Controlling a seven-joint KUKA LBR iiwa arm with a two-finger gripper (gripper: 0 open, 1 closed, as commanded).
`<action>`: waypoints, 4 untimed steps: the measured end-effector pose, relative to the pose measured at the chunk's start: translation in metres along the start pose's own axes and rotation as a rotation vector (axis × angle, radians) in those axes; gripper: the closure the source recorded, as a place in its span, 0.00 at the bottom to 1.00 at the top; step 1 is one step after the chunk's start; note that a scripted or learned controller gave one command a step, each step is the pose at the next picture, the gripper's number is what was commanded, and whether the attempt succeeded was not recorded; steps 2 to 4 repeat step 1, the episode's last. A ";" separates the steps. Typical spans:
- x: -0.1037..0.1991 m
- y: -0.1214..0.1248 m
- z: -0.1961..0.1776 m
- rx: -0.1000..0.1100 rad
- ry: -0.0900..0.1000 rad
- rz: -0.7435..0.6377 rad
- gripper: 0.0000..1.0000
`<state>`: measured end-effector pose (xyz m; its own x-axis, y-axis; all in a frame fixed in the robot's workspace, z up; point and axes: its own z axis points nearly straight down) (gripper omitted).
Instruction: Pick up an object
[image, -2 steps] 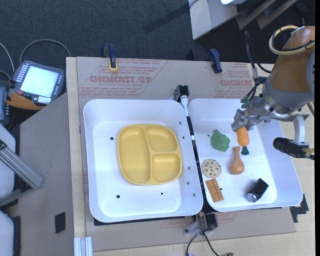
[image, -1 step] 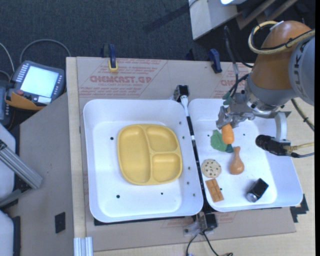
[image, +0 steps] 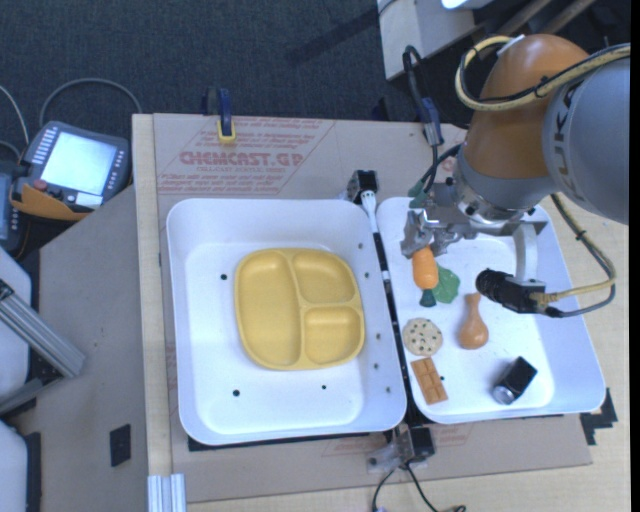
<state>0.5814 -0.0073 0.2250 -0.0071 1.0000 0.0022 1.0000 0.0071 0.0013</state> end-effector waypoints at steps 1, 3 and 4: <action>0.055 -0.010 0.011 0.006 0.001 0.001 1.00; 0.055 -0.010 0.011 0.006 0.001 0.001 1.00; 0.055 -0.010 0.011 0.006 0.001 0.001 1.00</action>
